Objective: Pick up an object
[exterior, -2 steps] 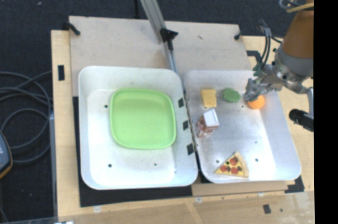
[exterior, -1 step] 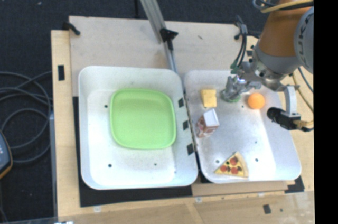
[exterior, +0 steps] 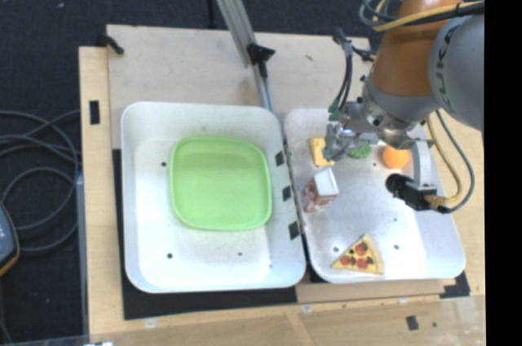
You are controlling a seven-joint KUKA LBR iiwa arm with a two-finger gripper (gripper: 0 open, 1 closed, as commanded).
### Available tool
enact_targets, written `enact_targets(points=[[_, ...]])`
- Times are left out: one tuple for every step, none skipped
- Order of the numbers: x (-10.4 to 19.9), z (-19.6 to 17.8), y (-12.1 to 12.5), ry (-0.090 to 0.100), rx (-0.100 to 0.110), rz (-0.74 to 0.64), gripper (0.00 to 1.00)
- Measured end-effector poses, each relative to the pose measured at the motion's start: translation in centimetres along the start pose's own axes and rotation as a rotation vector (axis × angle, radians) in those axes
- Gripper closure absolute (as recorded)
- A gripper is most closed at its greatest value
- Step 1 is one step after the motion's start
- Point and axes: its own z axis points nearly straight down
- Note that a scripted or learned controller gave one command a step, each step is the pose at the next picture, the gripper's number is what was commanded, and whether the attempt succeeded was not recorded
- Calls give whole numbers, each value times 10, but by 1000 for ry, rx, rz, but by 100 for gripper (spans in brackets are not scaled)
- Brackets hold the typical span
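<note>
1. the pincer (exterior: 336,142) hangs low in the right bin (exterior: 424,246); i cannot tell how it is set.
2. a yellow block (exterior: 320,152) touches it.
3. a small box (exterior: 324,188) lies just below.
4. an orange ball (exterior: 395,157) sits beside the pincer.
5. a pizza slice (exterior: 359,256) lies farther down.
6. a green plate (exterior: 220,183) fills the other bin (exterior: 147,197).

- The gripper (exterior: 338,142) hangs over the right bin (exterior: 408,246), near its far left corner.
- A small block (exterior: 319,151) lies just left of it.
- A box (exterior: 324,185) sits just nearer the camera.
- A ball (exterior: 395,157) rests to its right.
- A pizza slice (exterior: 359,256) lies well nearer the camera.
- A plate (exterior: 220,182) lies in the left bin (exterior: 147,173), well to its left.
</note>
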Motion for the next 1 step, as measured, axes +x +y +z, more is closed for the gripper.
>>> enact_targets(points=[[43, -2, 3, 0, 0, 0, 100]])
